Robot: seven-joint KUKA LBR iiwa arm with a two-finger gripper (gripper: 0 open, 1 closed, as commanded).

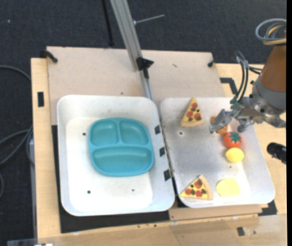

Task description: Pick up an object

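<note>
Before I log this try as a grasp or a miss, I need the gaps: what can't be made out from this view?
- Gripper: too small and blurred in the camera view to tell how it stands.
- Small orange object at the gripper: mostly hidden by it; what it is and whether it is held are unclear.
- Tomato: its top is covered by the gripper.
- Arm: cut off by the right edge.

No text, label, brand, number or sign could be read anywhere on the bench, the bins, the toys or the arm.
</note>
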